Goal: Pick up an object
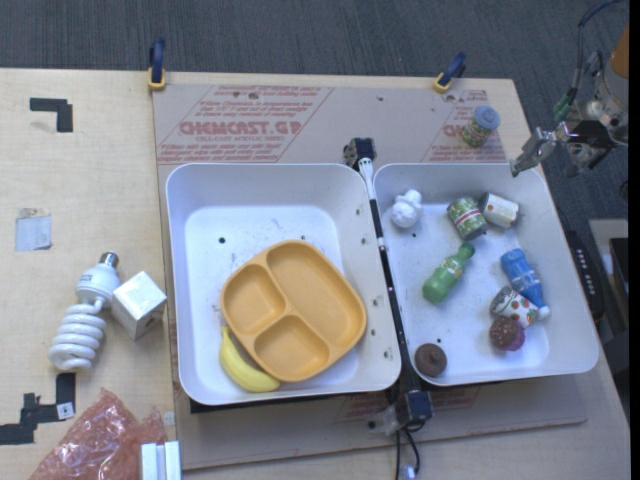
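The gripper (540,150) hangs above the right bin's (560,353) far corner, fingers spread and holding nothing; a green bottle (446,274) lies in that bin.

Bench (90,188) bearing two bins (190,298)

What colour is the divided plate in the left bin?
Yellow-orange, plain; the divided plate shows clearly in the camera view.

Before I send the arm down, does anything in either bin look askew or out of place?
Yes. In the left bin, the orange divided plate lies on top of a banana, so it sits tilted. A small jar stands outside the bins, behind the right bin.
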{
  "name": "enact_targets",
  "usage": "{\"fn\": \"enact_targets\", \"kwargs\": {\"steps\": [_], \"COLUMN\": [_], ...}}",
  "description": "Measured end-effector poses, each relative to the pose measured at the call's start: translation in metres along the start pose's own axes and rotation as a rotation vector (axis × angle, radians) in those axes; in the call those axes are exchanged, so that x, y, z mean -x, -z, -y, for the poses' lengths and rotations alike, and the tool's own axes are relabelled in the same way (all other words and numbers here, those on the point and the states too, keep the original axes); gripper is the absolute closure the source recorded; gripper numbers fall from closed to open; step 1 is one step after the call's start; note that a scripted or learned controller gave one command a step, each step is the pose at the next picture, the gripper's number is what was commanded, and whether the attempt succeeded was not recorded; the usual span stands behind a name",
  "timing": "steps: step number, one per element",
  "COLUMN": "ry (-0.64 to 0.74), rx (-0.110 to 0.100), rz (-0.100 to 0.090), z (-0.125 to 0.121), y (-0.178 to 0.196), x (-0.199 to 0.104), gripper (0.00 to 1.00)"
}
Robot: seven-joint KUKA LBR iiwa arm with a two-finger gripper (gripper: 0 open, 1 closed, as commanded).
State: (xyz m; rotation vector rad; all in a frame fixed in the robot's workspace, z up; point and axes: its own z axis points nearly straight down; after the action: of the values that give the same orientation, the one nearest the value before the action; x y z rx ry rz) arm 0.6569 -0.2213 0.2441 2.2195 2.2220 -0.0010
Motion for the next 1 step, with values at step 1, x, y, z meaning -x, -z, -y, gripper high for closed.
{"fn": "enact_targets", "kwargs": {"steps": [1], "ry": [0.001], "rx": [0.0], "rz": [0.0], "z": [-0.0023], "y": [-0.0615], "x": [0.0006], "gripper": [0.0]}}
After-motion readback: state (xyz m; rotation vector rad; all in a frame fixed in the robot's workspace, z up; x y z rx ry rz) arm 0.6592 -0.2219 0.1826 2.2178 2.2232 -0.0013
